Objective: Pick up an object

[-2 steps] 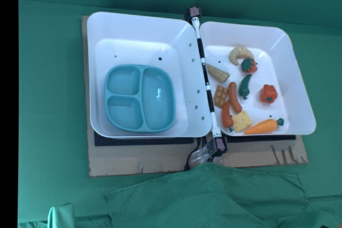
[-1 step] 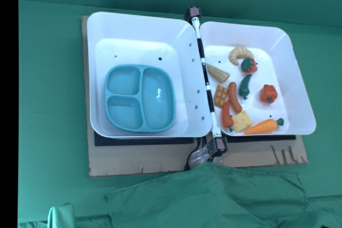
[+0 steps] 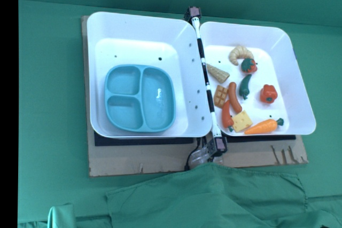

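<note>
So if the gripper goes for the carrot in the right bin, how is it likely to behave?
The carrot looks like a moulded toy, so probably stiff and light. Its tapered, rounded body may roll or squirt out of a pinch, and its glossy skin suggests slipperiness. It lies near the right bin's front wall beside the cheese, so a push could wedge it there.

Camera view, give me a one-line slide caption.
Blue divided plate in the left bin; toy foods, including a carrot, in the right bin.

Room from above, tight in the right bin

Toy food (image 3: 241,94) crowds the right bin (image 3: 299,109); a blue divided plate (image 3: 140,97) takes much of the left bin (image 3: 133,26).
</note>
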`<action>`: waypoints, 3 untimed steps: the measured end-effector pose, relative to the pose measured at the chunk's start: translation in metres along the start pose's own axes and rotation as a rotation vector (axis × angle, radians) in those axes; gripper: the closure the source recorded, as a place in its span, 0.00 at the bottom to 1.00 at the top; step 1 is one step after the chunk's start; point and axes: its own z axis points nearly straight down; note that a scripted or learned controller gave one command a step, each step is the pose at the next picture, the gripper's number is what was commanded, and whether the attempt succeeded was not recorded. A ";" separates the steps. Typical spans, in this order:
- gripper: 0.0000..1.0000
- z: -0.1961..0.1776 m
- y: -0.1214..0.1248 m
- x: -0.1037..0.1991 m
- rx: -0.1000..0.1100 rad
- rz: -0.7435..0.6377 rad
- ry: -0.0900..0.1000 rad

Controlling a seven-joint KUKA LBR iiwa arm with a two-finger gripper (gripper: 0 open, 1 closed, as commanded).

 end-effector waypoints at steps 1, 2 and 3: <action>0.00 0.088 0.039 -0.032 0.010 0.002 -0.001; 0.00 0.183 0.005 -0.039 0.013 0.002 0.001; 1.00 0.162 0.008 -0.039 -0.006 0.003 -0.004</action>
